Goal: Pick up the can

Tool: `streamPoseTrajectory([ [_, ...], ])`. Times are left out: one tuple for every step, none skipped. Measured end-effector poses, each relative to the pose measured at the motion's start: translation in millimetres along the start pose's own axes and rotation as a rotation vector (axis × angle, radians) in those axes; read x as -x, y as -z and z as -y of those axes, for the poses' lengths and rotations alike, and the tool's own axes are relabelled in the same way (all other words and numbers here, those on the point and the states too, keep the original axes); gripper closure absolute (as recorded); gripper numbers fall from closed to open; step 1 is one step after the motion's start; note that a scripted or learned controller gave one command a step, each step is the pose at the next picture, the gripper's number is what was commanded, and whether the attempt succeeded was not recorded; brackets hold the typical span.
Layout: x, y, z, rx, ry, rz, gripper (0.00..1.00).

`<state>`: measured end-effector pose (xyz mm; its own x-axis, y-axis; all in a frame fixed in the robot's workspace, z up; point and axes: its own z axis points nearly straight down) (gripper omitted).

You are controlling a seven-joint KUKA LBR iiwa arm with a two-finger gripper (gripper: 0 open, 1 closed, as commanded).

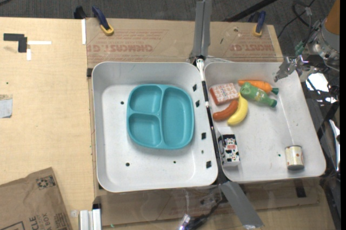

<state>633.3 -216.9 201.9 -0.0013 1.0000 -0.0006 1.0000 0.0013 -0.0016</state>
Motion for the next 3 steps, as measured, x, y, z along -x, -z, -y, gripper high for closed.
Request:
streamPoseTrajectory([
  [-10, -103, 53, -0.001, -0.085, 0.0, 0.0],
  [-17, -58, 118, 0.0, -0.062, -0.001, 0.0],
  [-6, -111, 156, 0.0, -0.087, -0.002, 0.0],
])
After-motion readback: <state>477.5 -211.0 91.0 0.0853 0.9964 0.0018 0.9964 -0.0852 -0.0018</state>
